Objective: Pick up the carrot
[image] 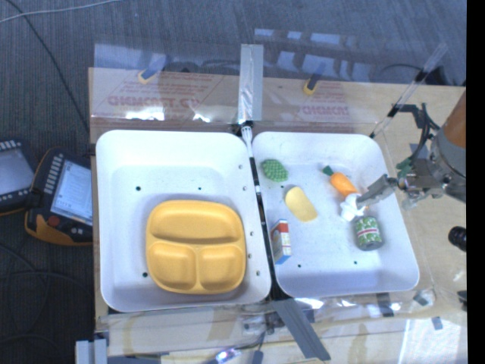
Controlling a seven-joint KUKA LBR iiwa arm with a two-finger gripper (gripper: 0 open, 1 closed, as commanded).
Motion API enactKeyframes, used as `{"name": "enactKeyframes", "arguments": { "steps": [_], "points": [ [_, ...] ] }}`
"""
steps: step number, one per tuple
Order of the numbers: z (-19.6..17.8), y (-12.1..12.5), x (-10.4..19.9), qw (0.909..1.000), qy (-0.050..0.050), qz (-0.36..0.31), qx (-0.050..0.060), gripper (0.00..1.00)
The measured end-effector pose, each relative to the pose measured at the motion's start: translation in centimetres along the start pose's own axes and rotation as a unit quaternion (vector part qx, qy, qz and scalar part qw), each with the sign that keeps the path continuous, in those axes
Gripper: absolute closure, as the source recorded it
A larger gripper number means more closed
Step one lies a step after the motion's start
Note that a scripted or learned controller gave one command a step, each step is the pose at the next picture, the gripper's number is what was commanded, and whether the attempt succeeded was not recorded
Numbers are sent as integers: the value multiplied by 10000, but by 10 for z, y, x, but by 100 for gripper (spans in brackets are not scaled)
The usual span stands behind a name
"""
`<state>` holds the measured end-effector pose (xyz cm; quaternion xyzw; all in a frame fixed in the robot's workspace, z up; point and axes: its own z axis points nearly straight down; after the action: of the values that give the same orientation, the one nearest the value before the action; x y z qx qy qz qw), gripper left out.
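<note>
near right bin's back, carrot (342, 181) lies diagonally.

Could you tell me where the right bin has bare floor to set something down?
Bare floor lies along the right white bin's front, below the yellow oval piece and green-labelled can. It is crowded around the orange carrot, beside the gripper.

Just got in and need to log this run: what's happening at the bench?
The grey arm's two-finger gripper reaches in from the right over the right white bin, beside the small orange carrot, which lies on the bin floor. The yellow divided tray sits in the left white bin.
</note>
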<state>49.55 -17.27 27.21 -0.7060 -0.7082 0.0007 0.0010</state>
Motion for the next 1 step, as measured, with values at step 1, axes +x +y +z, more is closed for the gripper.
{"name": "enactKeyframes", "arguments": {
  "steps": [1],
  "points": [
    [57,74,1,9939,-5,-1101,-5,0]
  ]
}}
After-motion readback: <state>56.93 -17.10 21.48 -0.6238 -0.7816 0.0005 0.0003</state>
